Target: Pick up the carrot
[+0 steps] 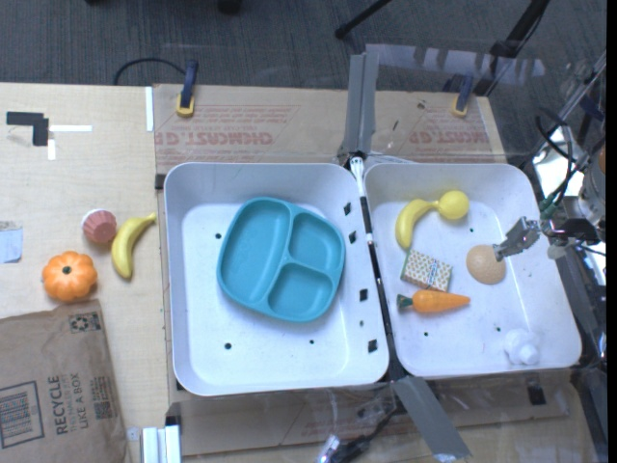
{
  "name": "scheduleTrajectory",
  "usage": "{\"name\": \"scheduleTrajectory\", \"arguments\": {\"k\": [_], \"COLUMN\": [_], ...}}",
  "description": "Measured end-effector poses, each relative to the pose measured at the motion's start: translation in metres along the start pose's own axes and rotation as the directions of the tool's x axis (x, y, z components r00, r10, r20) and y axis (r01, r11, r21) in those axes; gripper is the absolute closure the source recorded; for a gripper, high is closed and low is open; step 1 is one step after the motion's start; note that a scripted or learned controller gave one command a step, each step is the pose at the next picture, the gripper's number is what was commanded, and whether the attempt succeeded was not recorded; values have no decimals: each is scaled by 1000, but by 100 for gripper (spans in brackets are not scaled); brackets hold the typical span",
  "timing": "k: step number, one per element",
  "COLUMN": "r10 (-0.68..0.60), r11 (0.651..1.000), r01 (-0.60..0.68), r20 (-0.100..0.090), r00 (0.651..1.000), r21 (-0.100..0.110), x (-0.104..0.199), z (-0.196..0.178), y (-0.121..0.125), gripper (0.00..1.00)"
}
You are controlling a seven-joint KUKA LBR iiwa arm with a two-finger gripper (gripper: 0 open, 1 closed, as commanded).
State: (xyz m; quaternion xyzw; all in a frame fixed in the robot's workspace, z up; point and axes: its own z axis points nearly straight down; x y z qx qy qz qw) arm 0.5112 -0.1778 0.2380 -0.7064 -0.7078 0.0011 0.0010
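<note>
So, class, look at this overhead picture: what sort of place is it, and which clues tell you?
Probably a robotics lab test bench: two shallow white plastic bins on a wooden bench, toy food such as an orange plastic carrot, and a metal two-finger gripper reaching in over office carpet.

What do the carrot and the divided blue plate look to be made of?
Carrot: probably moulded plastic toy food, with even orange colour and a smooth surface. Divided blue plate: likely plastic or melamine, uniform teal with rounded moulded compartments and a soft sheen.
</note>
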Motion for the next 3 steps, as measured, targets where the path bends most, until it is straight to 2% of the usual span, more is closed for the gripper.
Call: {"name": "scheduleTrajectory", "arguments": {"k": [1, 2, 3], "r10": [-50, -44, 552], "r11": [999, 999, 834], "r01": [50, 44, -552], "r20": [0, -1, 2], "r00": [999, 999, 834], "r21": [-2, -1, 0], "x": [57, 55, 96], "z": [147, 138, 47], "y": [-33, -33, 15], "gripper": [0, 100, 100]}}
